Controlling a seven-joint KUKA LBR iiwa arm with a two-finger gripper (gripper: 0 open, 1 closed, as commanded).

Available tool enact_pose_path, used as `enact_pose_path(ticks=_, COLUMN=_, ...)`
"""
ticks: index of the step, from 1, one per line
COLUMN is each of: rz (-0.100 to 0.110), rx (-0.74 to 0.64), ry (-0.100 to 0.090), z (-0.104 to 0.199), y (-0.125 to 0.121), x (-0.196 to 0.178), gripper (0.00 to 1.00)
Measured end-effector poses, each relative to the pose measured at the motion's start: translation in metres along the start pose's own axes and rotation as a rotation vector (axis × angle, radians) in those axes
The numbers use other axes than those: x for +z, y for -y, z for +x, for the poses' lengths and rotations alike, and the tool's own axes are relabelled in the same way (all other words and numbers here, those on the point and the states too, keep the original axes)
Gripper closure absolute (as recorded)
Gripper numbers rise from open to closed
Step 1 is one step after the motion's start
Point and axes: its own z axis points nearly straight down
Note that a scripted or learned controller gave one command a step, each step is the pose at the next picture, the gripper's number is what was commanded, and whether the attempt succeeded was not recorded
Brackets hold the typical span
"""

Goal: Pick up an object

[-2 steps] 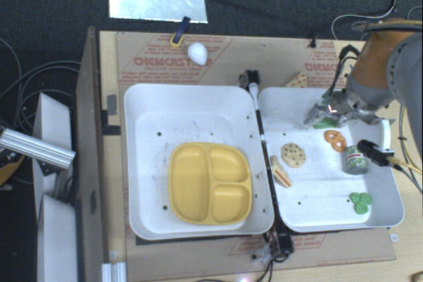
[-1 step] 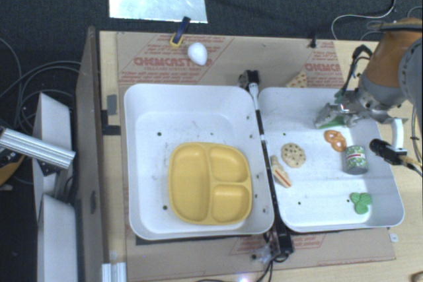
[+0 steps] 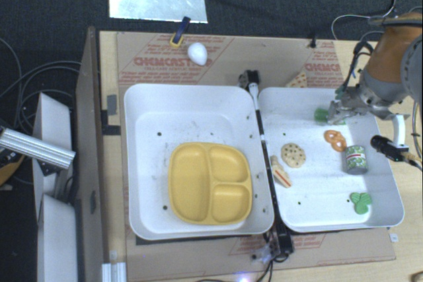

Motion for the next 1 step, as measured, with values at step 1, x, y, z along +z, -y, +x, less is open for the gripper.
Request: enact_pose_path(ticks=1, rz=0.000, rx=0.000, ry=0.000, z=0.0001, y=0.0001, x=0.0004, gripper=0.00)
